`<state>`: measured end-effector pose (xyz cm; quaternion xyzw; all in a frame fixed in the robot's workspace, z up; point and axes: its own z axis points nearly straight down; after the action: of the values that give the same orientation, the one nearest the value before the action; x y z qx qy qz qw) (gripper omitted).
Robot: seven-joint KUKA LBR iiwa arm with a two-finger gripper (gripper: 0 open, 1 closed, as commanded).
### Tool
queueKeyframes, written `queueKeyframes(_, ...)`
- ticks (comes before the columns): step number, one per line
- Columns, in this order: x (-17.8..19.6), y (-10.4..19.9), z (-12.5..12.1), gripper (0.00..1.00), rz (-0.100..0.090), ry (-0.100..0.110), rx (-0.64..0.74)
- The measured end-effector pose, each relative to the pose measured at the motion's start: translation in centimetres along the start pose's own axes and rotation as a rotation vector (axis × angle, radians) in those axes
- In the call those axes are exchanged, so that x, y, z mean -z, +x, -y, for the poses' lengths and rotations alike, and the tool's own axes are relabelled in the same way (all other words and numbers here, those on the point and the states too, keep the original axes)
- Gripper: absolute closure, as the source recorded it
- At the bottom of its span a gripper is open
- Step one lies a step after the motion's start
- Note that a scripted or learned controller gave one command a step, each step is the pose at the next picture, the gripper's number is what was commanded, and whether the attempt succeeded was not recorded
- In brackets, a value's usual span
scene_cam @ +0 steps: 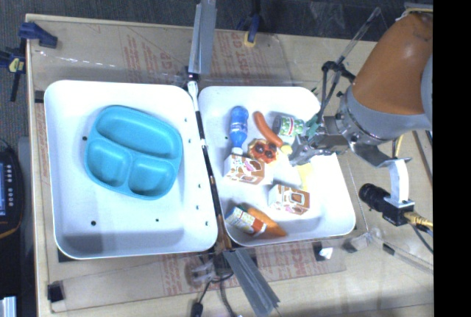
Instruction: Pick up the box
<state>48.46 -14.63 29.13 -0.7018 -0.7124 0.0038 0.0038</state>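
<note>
Two white bins, one arm over the right one.
Gripper hangs at three o'clock, finger state unclear; the box lies at five o'clock, just below it.

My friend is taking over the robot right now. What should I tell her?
Gripper: low in the right bin, near its right side. I can't tell whether it is open or shut, and nothing shows in it.
Boxes: two small cartons lie in that bin, one near the middle and one lower right. Also there: a blue bottle, a sausage, a carrot.
Left bin: holds a blue tray.
Done: no box lifted yet.
Left: grip a box and raise it.
</note>
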Motion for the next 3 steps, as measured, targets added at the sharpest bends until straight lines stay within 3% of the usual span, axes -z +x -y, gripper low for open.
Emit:
queueKeyframes(1, -6.0, 7.3, 0.1, 1.00, 0.000, -0.004, -0.211)
queueKeyframes(2, -5.0, 14.2, 0.5, 1.00, 0.001, -0.007, -0.276)
queueKeyframes(3, -10.3, 21.4, -0.6, 1.00, 0.002, -0.002, -0.355)
